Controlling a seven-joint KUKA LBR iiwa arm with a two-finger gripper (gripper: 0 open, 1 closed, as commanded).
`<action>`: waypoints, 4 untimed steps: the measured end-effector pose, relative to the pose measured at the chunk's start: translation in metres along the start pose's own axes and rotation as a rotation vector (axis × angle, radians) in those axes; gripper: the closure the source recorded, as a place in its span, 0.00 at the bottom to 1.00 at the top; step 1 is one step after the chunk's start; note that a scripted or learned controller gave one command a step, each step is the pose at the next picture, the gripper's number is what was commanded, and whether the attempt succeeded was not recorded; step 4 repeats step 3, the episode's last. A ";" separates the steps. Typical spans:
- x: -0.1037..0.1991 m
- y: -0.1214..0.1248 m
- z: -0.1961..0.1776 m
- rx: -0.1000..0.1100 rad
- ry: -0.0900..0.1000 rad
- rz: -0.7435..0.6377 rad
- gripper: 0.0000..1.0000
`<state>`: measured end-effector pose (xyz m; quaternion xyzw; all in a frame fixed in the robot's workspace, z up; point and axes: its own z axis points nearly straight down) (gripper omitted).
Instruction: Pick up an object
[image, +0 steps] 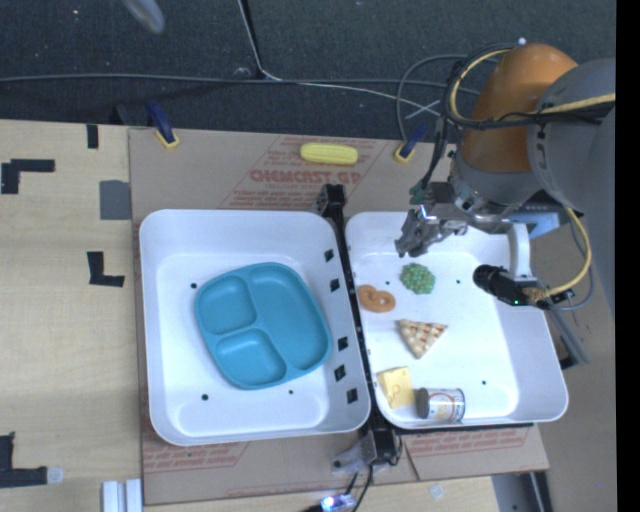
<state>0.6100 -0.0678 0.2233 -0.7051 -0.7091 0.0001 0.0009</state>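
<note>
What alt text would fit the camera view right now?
The gripper hovers above broccoli in the right bin, alongside a pretzel, pizza slice, cheese and can. The left bin holds a blue tray.

Two bins side by side on the bench: the left bin (160, 300) holds a divided plate (262, 324) near its middle. The right bin (520, 350) holds broccoli (418, 278) toward the back, a pretzel (377, 298) just left of it, a pizza slice (422, 336) in front, and a cheese piece (395, 387) beside a can (442, 404) at the front edge. The tool (418, 236) is just behind the broccoli. A banana (328, 153) lies on the bench behind the bins.
</note>
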 end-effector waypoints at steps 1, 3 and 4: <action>0.054 -0.003 -0.009 -0.001 0.000 -0.001 1.00; 0.163 0.011 -0.006 -0.001 0.000 -0.001 1.00; 0.163 0.011 -0.006 -0.001 0.000 -0.001 1.00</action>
